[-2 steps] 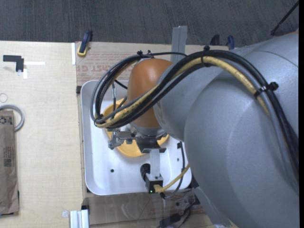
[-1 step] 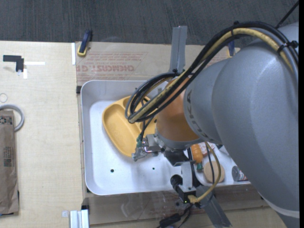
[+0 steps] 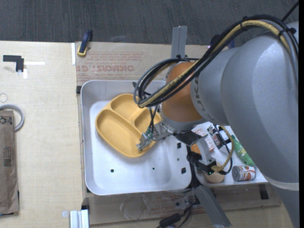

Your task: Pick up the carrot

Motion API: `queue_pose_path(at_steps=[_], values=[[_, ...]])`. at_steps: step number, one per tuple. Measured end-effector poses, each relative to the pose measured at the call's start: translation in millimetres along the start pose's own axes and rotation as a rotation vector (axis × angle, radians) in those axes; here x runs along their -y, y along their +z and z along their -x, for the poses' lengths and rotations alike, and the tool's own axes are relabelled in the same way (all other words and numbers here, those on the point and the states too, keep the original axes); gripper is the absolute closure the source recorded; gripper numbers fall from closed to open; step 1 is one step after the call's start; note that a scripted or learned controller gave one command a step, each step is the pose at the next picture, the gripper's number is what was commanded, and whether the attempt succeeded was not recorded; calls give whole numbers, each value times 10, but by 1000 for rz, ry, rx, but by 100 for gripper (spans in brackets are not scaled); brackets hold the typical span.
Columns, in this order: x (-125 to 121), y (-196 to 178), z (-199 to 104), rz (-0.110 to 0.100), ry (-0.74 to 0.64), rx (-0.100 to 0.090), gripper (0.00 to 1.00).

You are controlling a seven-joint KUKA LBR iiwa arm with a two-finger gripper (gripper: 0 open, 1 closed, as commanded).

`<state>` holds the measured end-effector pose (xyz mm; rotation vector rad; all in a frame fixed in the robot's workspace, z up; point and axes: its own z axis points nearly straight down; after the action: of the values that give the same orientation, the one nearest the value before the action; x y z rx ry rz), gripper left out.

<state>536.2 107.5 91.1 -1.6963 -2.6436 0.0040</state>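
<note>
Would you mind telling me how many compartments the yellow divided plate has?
3 visible on the yellow divided plate: a long one along its left side and two smaller on its right; the arm covers part, so more may be hidden.

You're looking at a smooth white bin [image 3: 95, 175] with a slightly satin sheen, probably plastic. The yellow divided plate [image 3: 116, 125] in it looks like matt plastic too. The arm [image 3: 256, 94] has a smooth grey painted shell with a soft gloss, and its orange band [image 3: 178, 101] shines more. The cables [image 3: 190, 75] look rubbery. The bench top [image 3: 38, 89] reads as pale matt wood, with brown cardboard [image 3: 118, 63] behind the bin.
</note>
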Motion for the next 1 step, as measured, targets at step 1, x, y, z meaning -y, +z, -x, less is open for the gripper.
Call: queue_pose_path(at_steps=[1], values=[[-10, -100, 27, 5, 9, 2, 100]])
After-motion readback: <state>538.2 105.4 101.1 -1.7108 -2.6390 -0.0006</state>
